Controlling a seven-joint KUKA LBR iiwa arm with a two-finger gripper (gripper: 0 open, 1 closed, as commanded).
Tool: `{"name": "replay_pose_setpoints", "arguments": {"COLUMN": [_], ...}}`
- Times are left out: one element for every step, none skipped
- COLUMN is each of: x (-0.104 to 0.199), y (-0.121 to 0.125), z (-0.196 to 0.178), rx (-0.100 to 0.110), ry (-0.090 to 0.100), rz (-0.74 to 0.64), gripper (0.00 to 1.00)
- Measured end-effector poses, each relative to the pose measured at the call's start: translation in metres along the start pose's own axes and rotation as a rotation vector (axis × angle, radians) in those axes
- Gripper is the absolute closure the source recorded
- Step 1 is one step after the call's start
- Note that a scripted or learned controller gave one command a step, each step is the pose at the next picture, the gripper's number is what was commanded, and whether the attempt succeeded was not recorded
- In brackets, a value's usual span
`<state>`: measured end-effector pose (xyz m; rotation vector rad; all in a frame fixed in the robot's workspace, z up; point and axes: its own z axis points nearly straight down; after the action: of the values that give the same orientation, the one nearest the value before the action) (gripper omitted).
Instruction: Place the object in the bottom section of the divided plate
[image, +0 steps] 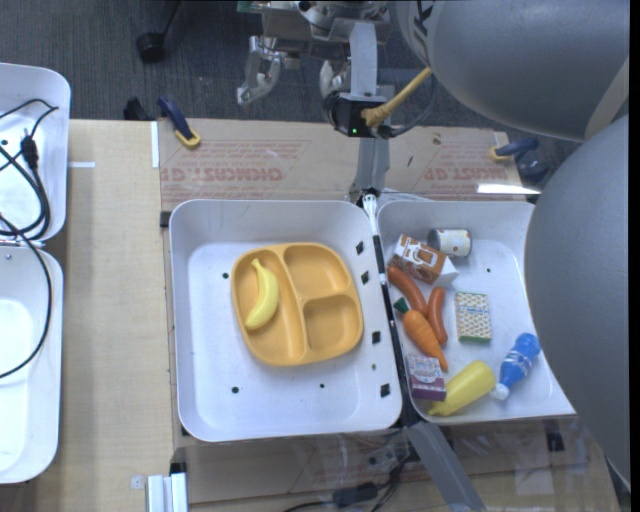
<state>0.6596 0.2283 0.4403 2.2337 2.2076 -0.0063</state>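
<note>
Yellow bottle (466, 388) at right bin's (548, 398) 6 o'clock; banana (261, 294) in plate's (297, 350) 9 o'clock section, bottom unfilled; tool (300, 72) state: cannot tell.

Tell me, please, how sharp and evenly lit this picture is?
Camera view: even, soft light, faint shadows; the banana and yellow plate are sharp; the grey arm at right is a blurred mass, too near the lens; the gripper is slightly soft.

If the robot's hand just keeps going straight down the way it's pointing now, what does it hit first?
Probably the cardboard sheet behind the bins. The hand hangs above the far edge of the bench, beyond the left bin and its yellow divided plate. Depth is hard to judge from this slanted view.
</note>
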Motion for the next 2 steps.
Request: {"name": "replay_pose_setpoints", "arguments": {"x": [0.0000,0.0000], "y": [0.0000,0.0000], "z": [0.0000,0.0000], "rx": [0.000,0.000], "ry": [0.000,0.000], "rz": [0.000,0.000], "gripper": [0.00,0.00]}}
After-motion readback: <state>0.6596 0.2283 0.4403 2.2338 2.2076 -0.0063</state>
